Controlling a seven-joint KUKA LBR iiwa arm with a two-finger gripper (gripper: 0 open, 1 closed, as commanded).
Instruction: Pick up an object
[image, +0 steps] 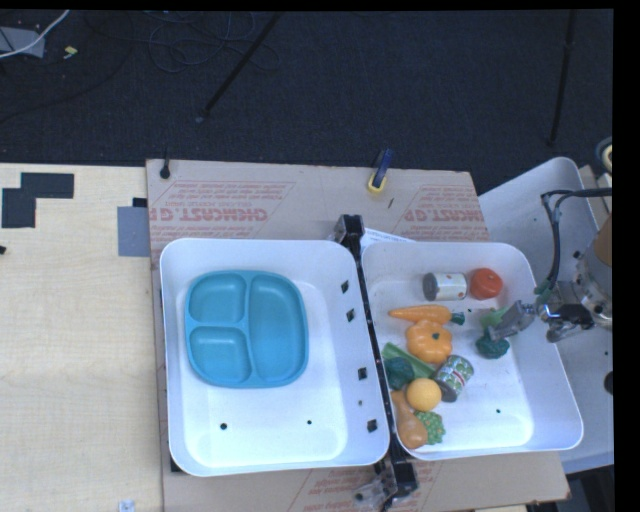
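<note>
The right bin (545, 425) holds several toy foods. Among them are a red tomato (486, 283), a grey can (445, 287), a carrot (420, 313), an orange pepper (430, 342), a small labelled tin (455, 376) and a yellow-orange fruit (424, 394). A dark green piece (492, 346) lies toward the bin's right side. My gripper (513, 319) reaches in from the right, low over the bin. It sits just above and to the right of the dark green piece. Nothing can be seen held in it.
The left bin (330, 430) carries a blue divided plate (246, 329). A black divider (365, 340) runs between the bins. More green and orange toys (415, 428) crowd the right bin's front left corner. Cables and the arm's wrist (575, 312) hang over the bin's right rim.
</note>
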